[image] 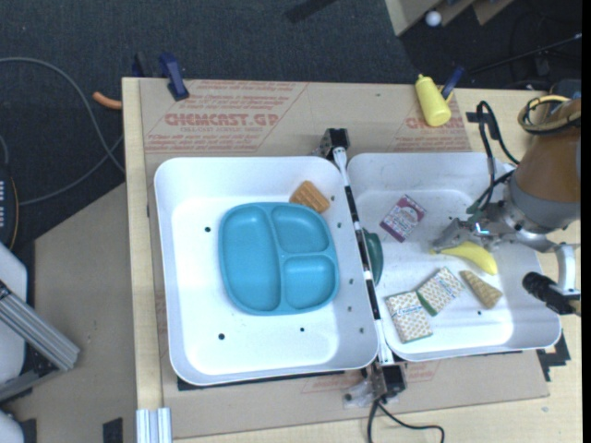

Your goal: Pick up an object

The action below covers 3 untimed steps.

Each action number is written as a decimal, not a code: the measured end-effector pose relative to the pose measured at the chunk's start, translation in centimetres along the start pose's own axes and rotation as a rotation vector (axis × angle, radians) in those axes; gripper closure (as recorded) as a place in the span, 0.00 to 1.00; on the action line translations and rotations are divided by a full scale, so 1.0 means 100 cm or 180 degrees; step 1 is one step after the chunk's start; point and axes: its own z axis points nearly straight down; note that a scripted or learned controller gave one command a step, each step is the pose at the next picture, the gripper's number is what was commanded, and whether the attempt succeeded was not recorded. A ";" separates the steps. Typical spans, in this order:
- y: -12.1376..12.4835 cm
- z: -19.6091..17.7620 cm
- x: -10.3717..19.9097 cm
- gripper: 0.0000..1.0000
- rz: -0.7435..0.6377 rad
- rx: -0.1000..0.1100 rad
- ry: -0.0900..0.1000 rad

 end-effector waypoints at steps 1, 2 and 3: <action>-0.038 0.002 -0.009 0.00 0.0003 0.0019 0.0002; -0.037 -0.008 -0.009 1.00 0.0004 0.0012 0.0000; -0.032 -0.045 0.075 1.00 -0.0005 0.0010 0.0000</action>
